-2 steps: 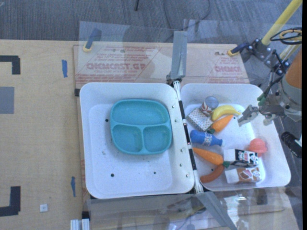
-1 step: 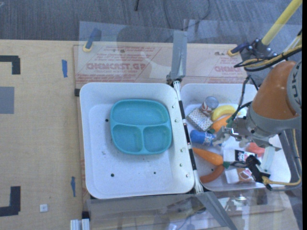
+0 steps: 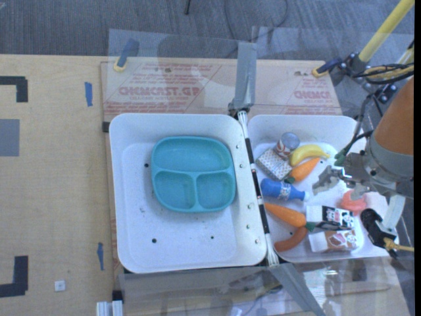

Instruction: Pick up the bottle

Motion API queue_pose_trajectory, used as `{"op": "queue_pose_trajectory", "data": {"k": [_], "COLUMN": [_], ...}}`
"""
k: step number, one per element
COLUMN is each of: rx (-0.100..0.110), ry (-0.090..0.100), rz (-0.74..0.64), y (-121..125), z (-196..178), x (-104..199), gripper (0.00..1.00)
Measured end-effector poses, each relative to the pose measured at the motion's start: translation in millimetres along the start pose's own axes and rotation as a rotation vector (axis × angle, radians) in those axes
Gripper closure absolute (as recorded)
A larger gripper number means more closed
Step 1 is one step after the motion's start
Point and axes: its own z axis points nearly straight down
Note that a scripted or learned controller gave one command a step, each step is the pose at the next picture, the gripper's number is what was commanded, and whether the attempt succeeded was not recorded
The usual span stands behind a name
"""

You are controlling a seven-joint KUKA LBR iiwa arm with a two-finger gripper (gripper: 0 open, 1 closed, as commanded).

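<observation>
Bottle [image 3: 283, 190] lies (on its side) left of the pincer [image 3: 334, 174].

Arm [image 3: 398, 133] cut off by frame's right edge. Gripper [image 3: 339, 176] at right: finger state unreadable. Right bin's [image 3: 299, 120] lower-right corner hidden behind arm. Small can [image 3: 288, 141] label too small to read.

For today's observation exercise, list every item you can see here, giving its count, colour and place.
Bins: two, white, side by side on the bench.
Divided plate: one, teal, left bin.
Bottle: one, blue, lying at right bin's left side.
Carrots: two, orange, right bin.
Banana: one, yellow, right bin, upper part.
Sausage: one, brown, right bin, near edge.
Cartons: two, white, right bin, lower right.
Arm: one, grey and orange, over right bin.
Pincer: one, grey, above right bin.
</observation>
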Motion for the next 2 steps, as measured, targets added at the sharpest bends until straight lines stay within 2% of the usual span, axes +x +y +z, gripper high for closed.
{"op": "queue_pose_trajectory", "data": {"k": [1,2], "rx": [-0.002,-0.013], "ry": [0.000,0.002], "rz": [-0.142,-0.010], "y": [43,13], "z": [87,99], "x": [40,37], "gripper": [0.00,0.00]}}
